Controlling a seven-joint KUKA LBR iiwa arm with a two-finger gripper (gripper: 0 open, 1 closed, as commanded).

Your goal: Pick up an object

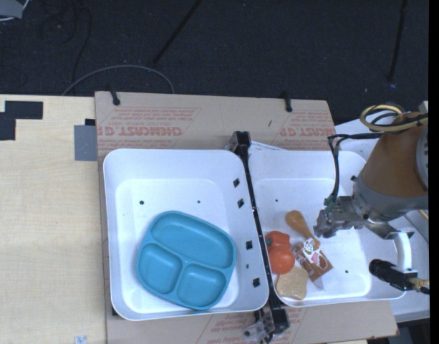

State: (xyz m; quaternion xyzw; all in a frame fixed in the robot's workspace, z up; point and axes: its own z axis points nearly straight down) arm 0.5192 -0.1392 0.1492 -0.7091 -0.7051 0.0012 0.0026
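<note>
1. Left bin (126,192): smooth white plastic, with a blue three-compartment tray (185,259) in it.
2. Right bin (348,278): orange-red tomato-like toy (280,253), tan wooden spoon-shaped piece (299,223), brown snack packet (314,259) and pale bread-like chunk (292,284).
3. Gripper (328,222) sits low just beside the spoon; honestly can't tell its state.

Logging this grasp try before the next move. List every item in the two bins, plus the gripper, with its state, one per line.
blue divided tray: lying flat in the left bin, compartments up.
orange-red toy: resting in the right bin, by the divider.
wooden spoon-shaped piece: lying flat, free.
brown-and-white packet: lying flat.
tan piece: at the near rim.
gripper: low over the right bin, beside the spoon-shaped piece.
</note>
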